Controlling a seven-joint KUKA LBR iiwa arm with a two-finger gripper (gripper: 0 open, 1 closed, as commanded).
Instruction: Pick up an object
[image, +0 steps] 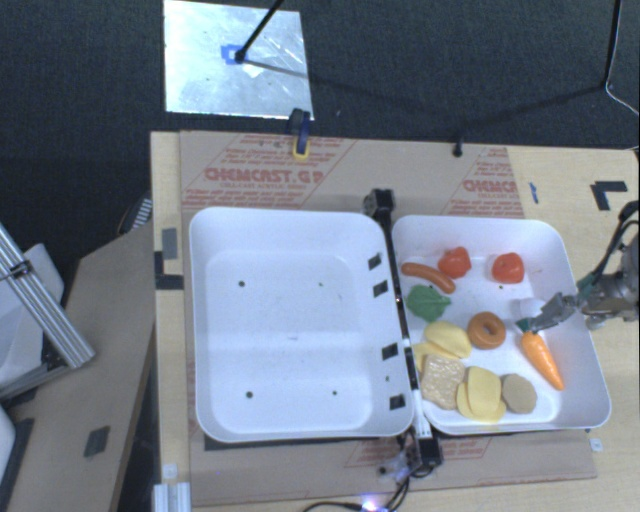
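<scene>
Nothing lifted yet, as far as shown; pincer (535, 320) comes in from the right, low over the right bin (575, 262), tip just above the green top of the carrot (543, 358), near the donut (487, 330); can't tell whether it is wide or narrow, too small and blurred, and nothing is seen held in it; all toy food lies in the right bin: sausage (427, 276), two red pieces (455, 262) and (508, 267), green leaf (429, 301), cracker (441, 380), yellow slices (481, 394), brown piece (519, 393); left bin (290, 325) holds no items; judged stage: approach to the carrot or donut; grasp and lift remain.
</scene>
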